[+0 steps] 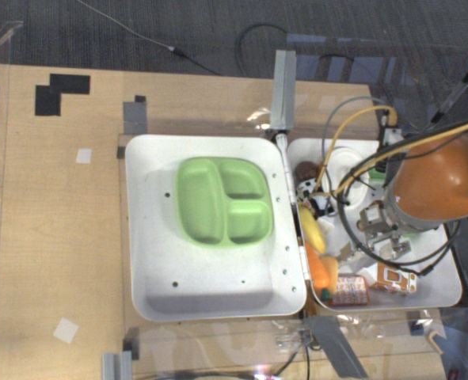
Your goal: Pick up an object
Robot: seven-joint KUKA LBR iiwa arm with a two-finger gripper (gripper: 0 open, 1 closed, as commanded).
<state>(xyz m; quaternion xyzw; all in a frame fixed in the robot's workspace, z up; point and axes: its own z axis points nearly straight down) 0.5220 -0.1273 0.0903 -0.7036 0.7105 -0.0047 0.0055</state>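
Gripper [376, 232]: state can't tell, over right bin [447, 291] | carton [397, 279] print unreadable | green tray [223, 201]: left bin [150, 228]

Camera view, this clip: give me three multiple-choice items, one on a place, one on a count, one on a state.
1. Where is the green tray?
A. left bin
B. right bin
C. on the bench outside the bins

2. How many compartments does the green tray have?
A. one
B. three
C. six

3. How does the banana lie?
A. lifted above the bins
B. on the green tray
C. in the right bin, near the divider

Answers: 1 A, it sits mid left bin. 2 B, one long and two small. 3 C, it rests by the orange item.
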